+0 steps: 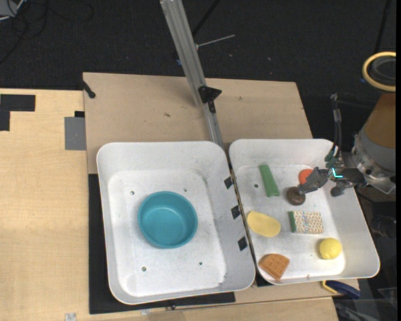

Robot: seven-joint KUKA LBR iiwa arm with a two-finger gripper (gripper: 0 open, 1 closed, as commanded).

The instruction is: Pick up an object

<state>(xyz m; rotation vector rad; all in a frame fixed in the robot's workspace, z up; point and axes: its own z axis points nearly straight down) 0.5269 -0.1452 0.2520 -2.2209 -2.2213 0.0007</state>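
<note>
**Orange piece under the hand, grasp not confirmed**

Orange object (306, 176) sits in the right bin (281, 151), touching or just below the hand (319, 181); a brown round piece (295, 195) lies just beside it. Hand state: cannot tell. To do this well, centre over one item only, descend straight, avoid nudging the brown piece. Green stick (268, 180) lies beyond the brown piece, yellow lump (329, 248) well apart.
</note>
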